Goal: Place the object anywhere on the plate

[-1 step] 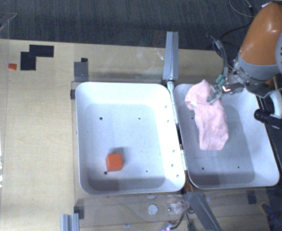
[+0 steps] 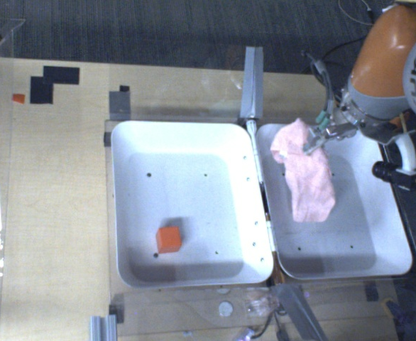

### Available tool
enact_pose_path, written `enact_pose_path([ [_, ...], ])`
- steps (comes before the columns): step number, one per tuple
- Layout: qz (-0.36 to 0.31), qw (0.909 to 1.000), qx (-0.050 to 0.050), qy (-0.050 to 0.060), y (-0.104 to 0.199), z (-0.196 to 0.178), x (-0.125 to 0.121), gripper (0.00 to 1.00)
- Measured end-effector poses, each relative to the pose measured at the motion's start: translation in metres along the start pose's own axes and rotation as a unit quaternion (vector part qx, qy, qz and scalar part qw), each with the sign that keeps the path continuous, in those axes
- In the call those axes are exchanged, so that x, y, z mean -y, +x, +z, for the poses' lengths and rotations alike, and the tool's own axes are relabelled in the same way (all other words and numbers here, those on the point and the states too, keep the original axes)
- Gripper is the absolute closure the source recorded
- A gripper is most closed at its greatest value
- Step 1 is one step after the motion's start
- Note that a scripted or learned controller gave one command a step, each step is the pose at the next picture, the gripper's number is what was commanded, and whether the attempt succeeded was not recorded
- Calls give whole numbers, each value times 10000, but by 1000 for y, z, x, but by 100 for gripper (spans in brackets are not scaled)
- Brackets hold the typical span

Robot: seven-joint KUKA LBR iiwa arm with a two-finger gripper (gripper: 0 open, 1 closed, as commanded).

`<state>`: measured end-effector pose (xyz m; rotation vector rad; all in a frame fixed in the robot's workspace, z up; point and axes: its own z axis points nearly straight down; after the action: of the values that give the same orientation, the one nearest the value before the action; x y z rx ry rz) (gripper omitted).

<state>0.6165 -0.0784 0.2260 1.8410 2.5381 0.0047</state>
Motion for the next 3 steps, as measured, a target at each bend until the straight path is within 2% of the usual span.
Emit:
enact_pose_path([
  [1,-2003,9797,1,-16,54,-7,-26,100],
  [2,-3923,9198,4,-25,99,-15,-48,100],
  [3,-5680,8230,10,-38,145,-9,-73,100],
])
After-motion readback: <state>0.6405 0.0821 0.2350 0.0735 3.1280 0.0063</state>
